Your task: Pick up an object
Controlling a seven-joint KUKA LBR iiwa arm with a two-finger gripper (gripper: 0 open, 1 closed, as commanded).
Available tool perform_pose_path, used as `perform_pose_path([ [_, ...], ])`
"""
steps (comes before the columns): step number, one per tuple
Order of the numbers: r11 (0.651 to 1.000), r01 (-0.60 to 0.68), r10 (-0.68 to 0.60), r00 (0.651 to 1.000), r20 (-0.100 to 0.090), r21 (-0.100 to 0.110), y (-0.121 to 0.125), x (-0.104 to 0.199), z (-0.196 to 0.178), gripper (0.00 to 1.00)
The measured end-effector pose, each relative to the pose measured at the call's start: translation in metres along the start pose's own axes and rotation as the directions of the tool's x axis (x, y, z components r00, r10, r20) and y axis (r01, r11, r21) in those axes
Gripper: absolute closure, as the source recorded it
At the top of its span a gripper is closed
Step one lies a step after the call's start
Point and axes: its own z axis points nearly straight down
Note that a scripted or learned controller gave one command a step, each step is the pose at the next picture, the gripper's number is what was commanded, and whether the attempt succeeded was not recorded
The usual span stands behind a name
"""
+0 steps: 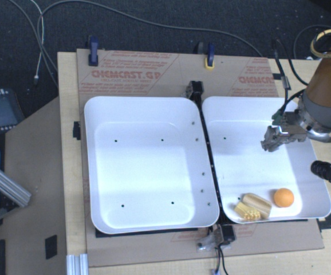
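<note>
White bins: two shallow trays side by side on the desk; left bin (97,153) bare, right bin (234,159) holding the things.
Orange ball: (283,197) near the right bin's front right corner, just beside the corn.
Corn cob: (253,205) yellow and tan, lying flat at the front edge of the right bin.
Jaws: gripper (270,141) hanging over the right bin's right side, well apart from both things; cannot tell whether wide or narrow, nothing seen between them.
Risk: likely a miss if lowered here onto bare bin floor; ball apt to roll off on a glancing touch; bin wall close enough to block a grasp.
Surface: cardboard sheet (154,73) clamped along the desk's back edge.
Room: dark carpet, loose cables.
</note>
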Motion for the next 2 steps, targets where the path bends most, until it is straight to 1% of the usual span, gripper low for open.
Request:
perform_pose_path([
  [1, 1.0, 0.005, -0.005, 1.0, -0.002, 0.003, 0.013, 0.056, 0.007, 1.0],
  [2, 1.0, 0.004, -0.004, 1.0, -0.001, 0.001, 0.029, 0.102, -0.006, 1.0],
])
